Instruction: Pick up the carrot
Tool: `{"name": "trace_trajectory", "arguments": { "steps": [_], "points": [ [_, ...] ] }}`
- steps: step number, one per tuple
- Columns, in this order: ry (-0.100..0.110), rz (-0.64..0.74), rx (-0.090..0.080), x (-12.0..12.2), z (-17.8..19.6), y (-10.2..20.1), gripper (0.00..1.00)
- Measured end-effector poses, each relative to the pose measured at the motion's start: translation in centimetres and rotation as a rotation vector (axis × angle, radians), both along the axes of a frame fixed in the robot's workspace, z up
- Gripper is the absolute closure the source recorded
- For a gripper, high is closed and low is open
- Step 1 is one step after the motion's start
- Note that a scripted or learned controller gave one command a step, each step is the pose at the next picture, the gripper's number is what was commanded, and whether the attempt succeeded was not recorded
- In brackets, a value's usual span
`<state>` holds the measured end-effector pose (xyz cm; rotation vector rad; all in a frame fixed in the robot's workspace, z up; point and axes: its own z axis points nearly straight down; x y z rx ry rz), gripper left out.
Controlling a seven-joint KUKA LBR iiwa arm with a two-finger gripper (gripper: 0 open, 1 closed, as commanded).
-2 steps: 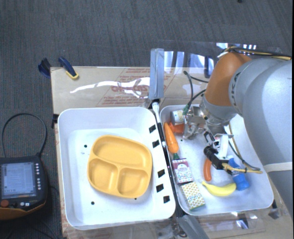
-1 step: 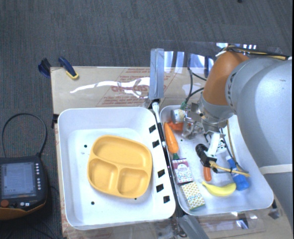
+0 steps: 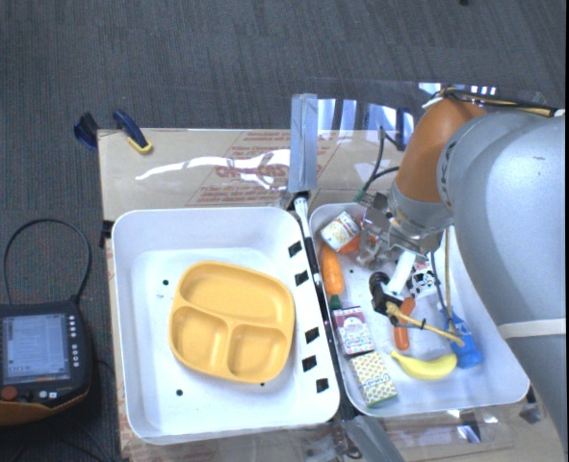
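The left bin (image 3: 147, 378) and right bin (image 3: 491, 381) look like smooth white plastic. The yellow plate (image 3: 231, 320) is smooth plastic with a soft sheen. The carrot (image 3: 333, 273) looks smooth. The desk (image 3: 207, 166) resembles cardboard under glossy film. The floor (image 3: 168, 46) is dark, rough carpet.

arm (image 3: 515, 229): reaches in from right | wrist (image 3: 409, 221): angled down-left

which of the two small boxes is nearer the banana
The pale yellowish box, just left of the banana; the darker reddish box sits farther back, just below the carrot.
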<state>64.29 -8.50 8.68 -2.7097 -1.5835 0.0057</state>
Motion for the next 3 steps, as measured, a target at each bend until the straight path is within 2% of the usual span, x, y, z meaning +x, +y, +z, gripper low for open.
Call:
{"name": "trace_trajectory", "arguments": {
  "steps": [1, 2, 3],
  "points": [
    [-0.001, -0.264, -0.001, -0.3, 0.0, 0.4, 1.0],
    [0.0, 0.059, 0.002, -4.9, 0.0, -0.5, 1.0],
    [-0.005, 0.606, 0.002, -1.4, 0.1, -0.4, 1.0]
  ]
}}
